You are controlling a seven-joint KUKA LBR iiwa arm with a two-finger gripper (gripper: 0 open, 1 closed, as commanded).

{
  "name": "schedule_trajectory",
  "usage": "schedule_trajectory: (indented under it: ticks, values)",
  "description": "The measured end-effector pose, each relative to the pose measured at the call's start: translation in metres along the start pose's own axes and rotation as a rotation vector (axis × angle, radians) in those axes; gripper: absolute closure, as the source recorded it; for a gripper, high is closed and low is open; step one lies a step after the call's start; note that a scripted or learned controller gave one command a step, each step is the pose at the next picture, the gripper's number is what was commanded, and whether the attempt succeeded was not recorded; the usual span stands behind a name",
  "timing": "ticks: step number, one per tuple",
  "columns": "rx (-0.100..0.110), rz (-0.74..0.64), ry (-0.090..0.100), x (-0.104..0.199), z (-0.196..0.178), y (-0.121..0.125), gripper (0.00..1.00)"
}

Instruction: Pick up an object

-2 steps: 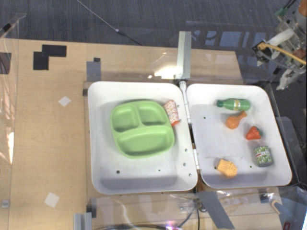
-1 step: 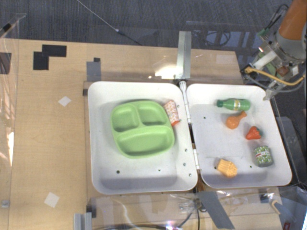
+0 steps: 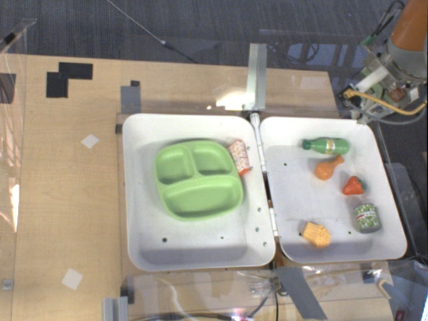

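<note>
No object has yet been picked up, so far as can be judged. Five small objects are seen lying loose on the floor of the right-hand shallow white bin (image 3: 374,136): a green plastic bottle (image 3: 326,145) lying on its side near the far wall, an orange drumstick-shaped toy (image 3: 328,168) just beside it, a small red toy (image 3: 354,186) nearer the right wall, a short green can with a pale label (image 3: 366,218) close to the right wall, and a yellow corn-cob toy (image 3: 316,234) toward the near wall. A sixth candidate, a small pink-and-red packet (image 3: 239,156), is seen in the left-hand white bin (image 3: 134,179), touching the right edge of a green compartmented plastic tray (image 3: 198,178).

The grey arm with its orange band (image 3: 408,29) is held above and beyond the far right corner of the right bin, well apart from every object. The state of the gripper (image 3: 378,89) cannot be told, and nothing is seen held by it.

The whole task is judged to remain: descent, grasp and lift. Open floor is offered around the bottle, the drumstick and the corn; the can is crowded by the bin wall and the packet by the tray.
</note>
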State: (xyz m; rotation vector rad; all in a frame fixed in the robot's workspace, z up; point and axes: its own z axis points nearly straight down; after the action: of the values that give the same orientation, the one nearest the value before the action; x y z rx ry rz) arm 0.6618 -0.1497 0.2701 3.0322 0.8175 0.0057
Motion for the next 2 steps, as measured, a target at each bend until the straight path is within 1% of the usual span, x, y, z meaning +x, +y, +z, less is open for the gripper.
schedule_trajectory:
  ticks: [1,2]
  values:
    - [0.003,0.049,-0.002,0.012,0.086,-0.085,1.0]
    - [0.003,0.165,0.001,0.071,0.084,-0.16,1.0]
